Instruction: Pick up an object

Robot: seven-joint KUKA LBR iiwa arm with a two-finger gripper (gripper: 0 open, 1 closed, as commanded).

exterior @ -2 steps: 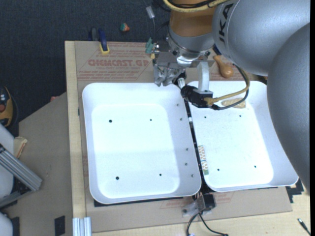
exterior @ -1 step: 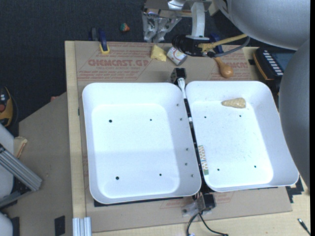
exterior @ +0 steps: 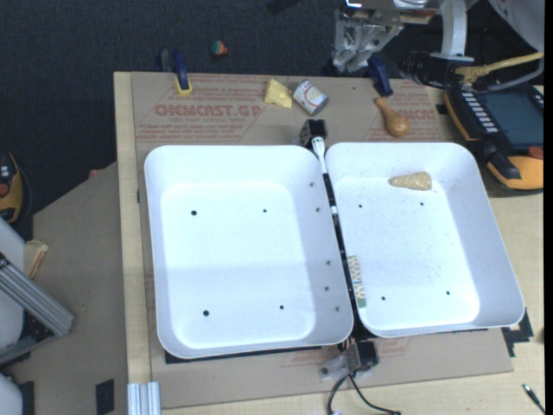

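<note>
While raised beyond the bins, hand (exterior: 360, 52) hangs.

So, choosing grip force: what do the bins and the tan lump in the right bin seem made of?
Bins: likely thin moulded plastic, smooth white with a soft sheen and rounded corners. Tan lump: matte, irregular, perhaps foam or a food-like toy; the look leaves it open.

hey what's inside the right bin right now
One thing lies inside the right bin: a tan lumpy piece near its far edge. The other marks on its floor are small dark dots. Nothing covers any part of the floor.
</note>
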